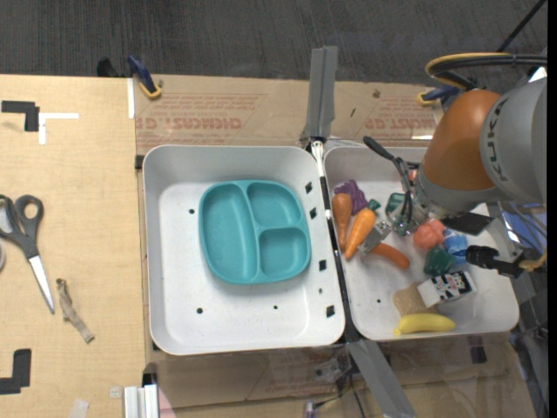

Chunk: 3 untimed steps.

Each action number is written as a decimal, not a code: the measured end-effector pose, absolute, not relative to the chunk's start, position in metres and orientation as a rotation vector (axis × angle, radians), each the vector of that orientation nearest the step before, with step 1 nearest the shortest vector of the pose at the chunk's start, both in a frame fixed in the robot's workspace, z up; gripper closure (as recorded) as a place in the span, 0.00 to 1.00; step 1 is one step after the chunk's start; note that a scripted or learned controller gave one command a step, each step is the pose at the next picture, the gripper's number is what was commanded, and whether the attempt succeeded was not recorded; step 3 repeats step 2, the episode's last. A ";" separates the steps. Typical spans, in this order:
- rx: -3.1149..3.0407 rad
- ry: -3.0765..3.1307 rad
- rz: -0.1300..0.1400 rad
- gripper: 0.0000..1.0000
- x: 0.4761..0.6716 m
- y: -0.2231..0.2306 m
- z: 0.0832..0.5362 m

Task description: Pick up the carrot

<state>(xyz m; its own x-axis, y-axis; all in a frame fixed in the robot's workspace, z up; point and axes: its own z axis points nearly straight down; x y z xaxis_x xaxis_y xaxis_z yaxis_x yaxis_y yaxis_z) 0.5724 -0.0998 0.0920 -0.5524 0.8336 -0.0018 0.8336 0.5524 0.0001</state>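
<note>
Banana (425, 324) lies nearest; the gripper (389, 230) hovers beside the carrot (359, 231), poised for grasping; claw state: cannot tell.

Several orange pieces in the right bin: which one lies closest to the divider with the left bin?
The short orange piece below the purple item, hard against the divider; the longer carrot lies beside it, farther right.

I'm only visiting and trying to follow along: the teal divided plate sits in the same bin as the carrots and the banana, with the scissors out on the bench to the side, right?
Not quite. The camera view shows the teal divided plate alone in the left bin. The carrots and the banana lie in the right bin, where the arm reaches in. The scissors are indeed out on the bench to the side.
</note>
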 end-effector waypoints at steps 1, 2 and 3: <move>1.481 2.768 -0.003 1.00 0.573 -0.100 0.101; 1.630 2.685 -0.002 1.00 0.589 -0.022 0.192; 1.630 2.685 -0.002 1.00 0.589 -0.022 0.192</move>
